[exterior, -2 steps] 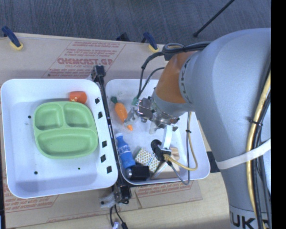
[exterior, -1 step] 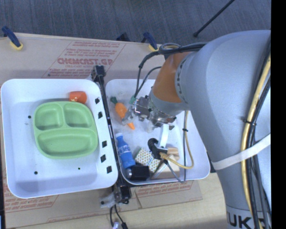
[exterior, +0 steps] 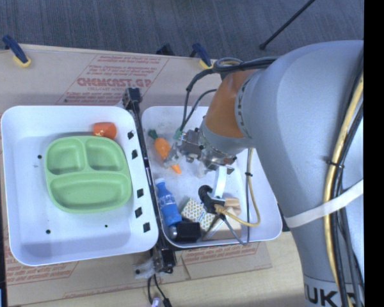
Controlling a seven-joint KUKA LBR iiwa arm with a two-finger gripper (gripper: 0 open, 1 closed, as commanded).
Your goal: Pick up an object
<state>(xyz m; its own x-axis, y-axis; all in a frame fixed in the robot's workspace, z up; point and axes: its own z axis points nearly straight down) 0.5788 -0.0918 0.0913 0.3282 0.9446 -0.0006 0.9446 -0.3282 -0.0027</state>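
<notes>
Camera view has the end effector (exterior: 191, 147) low over the upper middle of the right bin (exterior: 155, 117), tucked under the orange band of the grey arm (exterior: 301, 120) that comes in from the right, and from this angle there is no telling whether it is open or closed; nothing can be seen gripped in it. Just beside it on the left lies the orange carrot-shaped piece (exterior: 162, 147), on the bin floor, with a small green bit (exterior: 152, 133) near its upper end and a smaller orange scrap (exterior: 175, 169) just below. Further down the same bin, a blue bottle (exterior: 167, 204) lies along the left wall, a patterned packet (exterior: 193, 208) sits right next to it, and a black object (exterior: 187, 231) rests by the bottom rim. Over in the left bin (exterior: 19, 190), a green divided plate (exterior: 88, 173) sits in the middle, and a red-orange round thing (exterior: 104, 130) is just above its top edge. Both bins rest on the cardboard-covered desk (exterior: 70, 75).
</notes>
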